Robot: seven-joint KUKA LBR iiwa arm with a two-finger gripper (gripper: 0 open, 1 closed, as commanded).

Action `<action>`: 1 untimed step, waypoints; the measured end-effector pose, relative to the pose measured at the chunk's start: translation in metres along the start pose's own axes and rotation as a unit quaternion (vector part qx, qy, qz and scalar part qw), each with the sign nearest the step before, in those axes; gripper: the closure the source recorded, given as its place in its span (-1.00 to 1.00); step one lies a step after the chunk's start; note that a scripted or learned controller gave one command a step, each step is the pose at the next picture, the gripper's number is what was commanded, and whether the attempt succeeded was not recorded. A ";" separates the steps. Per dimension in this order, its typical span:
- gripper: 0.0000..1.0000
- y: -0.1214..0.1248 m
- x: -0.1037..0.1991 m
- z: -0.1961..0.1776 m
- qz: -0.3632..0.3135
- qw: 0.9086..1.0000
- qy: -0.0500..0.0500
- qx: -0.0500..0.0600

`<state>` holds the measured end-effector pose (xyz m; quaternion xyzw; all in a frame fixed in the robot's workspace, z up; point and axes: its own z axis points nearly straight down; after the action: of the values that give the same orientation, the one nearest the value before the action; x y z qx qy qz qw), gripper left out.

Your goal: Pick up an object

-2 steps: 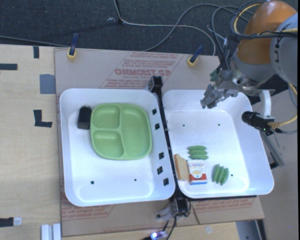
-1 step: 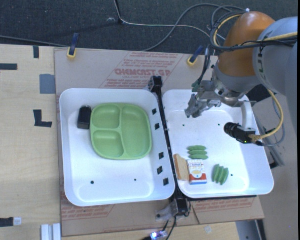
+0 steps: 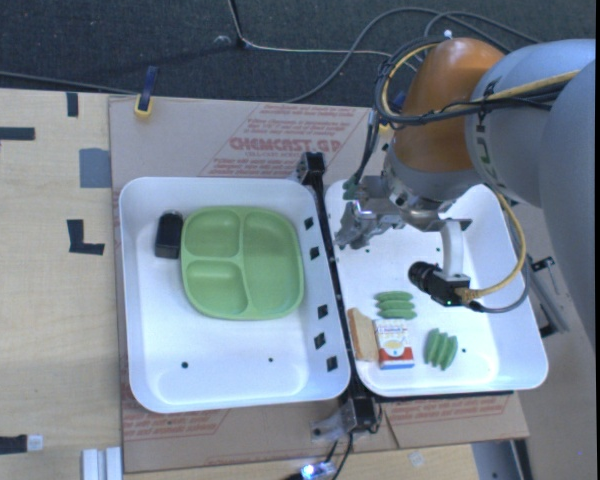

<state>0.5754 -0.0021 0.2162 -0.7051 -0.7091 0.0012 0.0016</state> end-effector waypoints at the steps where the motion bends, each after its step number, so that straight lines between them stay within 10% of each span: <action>1: 1.00 -0.024 0.044 0.008 0.001 1.000 0.000 0.000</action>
<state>0.5512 0.0420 0.2085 -0.7057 -0.7085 0.0017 0.0015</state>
